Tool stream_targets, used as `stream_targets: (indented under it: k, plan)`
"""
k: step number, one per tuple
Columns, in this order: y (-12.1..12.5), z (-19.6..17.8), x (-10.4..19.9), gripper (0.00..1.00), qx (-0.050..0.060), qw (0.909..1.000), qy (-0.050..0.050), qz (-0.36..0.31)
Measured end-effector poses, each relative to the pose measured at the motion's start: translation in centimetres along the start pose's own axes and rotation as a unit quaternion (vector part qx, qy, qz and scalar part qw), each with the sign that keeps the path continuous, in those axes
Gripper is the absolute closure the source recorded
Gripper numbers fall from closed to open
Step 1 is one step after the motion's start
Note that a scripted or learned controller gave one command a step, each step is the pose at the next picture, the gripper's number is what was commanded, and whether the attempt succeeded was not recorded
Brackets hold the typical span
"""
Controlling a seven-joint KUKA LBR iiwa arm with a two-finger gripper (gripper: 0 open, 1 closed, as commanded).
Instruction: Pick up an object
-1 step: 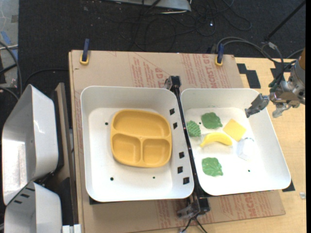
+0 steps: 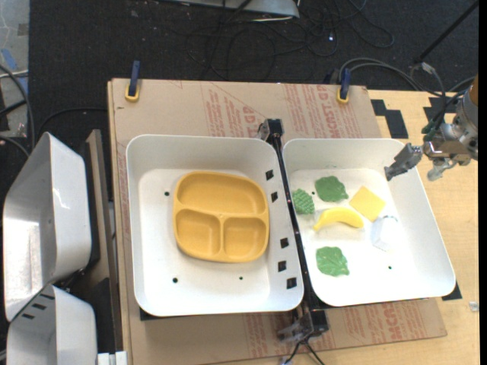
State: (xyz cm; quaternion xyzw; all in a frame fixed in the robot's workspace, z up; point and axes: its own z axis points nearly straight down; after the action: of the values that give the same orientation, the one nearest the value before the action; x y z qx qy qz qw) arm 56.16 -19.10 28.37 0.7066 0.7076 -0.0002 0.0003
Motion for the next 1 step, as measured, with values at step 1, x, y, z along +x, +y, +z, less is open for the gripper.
stream_targets:
  k: [1]
  plan:
    - [0.01,5.19,-0.99,0.0,0.002,1.0,0.0,0.002]
